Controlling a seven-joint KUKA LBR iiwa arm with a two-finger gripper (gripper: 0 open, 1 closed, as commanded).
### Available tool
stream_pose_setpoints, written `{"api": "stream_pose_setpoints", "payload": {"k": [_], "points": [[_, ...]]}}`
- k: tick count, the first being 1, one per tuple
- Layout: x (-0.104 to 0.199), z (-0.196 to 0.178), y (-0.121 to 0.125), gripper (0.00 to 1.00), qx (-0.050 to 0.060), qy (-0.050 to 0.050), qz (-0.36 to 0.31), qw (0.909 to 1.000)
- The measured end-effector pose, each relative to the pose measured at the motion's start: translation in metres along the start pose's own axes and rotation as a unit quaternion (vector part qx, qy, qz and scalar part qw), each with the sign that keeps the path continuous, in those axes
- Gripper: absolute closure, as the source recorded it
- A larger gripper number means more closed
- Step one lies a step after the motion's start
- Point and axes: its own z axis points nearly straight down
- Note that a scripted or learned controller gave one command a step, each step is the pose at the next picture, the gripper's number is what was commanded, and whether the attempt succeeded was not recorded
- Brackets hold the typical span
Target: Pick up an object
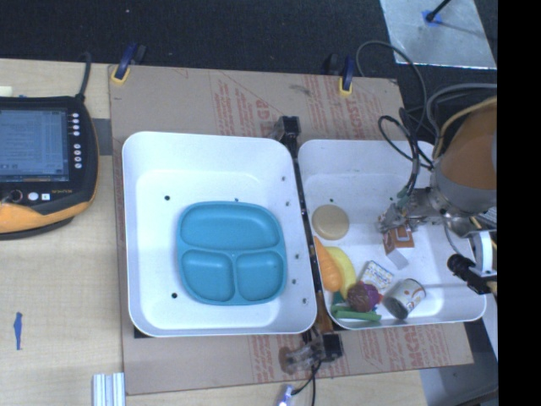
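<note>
My gripper [396,221] hangs over the right bin [355,163], near its right middle. Right below it, touching or nearly touching, lies a small brown and white box [400,241]. Whether the box is held cannot be made out. Further left in this bin lie a tan round disc [330,222], an orange carrot [324,265] and a yellow banana [341,266]. Along the front are a purple fruit [363,296], a green pod [355,315], a white packet [377,275] and a small can [406,297] on its side.
The left bin [148,184] holds a blue divided plate [231,252]. A tablet pendant [42,163] rests at the far left of the bench. Black cables [406,134] loop over the right bin's back corner. The grey arm with its orange band [469,155] fills the right side.
</note>
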Motion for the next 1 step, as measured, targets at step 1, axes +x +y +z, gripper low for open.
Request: {"api": "stream_pose_setpoints", "payload": {"k": [1], "points": [[0.0815, -0.0003, 0.0327, 1.0, 0.0, 0.001, -0.001, 1.0]]}}
